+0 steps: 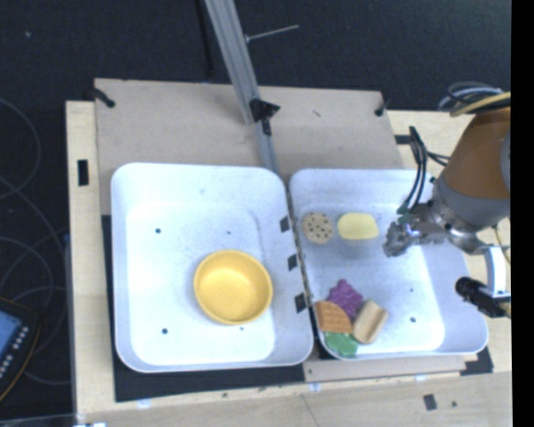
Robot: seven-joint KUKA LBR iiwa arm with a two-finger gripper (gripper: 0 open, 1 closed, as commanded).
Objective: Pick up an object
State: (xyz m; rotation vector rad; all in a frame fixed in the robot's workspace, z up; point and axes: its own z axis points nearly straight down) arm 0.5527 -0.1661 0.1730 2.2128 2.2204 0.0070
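So the hand (397, 238) is hovering low in the right bin (427, 327), just to the right of the yellow lemon-shaped piece (358, 227), which looks like the obvious pick. Honestly can't tell from this angle whether it's spread or pressed together, too small and dark. Nothing is visibly pinched in it.

Using the lemon as the landmark: the round cookie (317, 228) sits just left of it, close but not touching as far as I can see. Well below it there's a clump of purple grapes (343, 292), a tan bread-like piece (369, 321), something orange (332, 317) and a green bit (341, 345), all jammed together. Far left, in the other bin, a yellow bowl (233, 286).

My take: go for the lemon, it's got free space around it. Centre over it first, then drop straight down. Approaching from the side risks shoving it into the cookie. Skip the clump.
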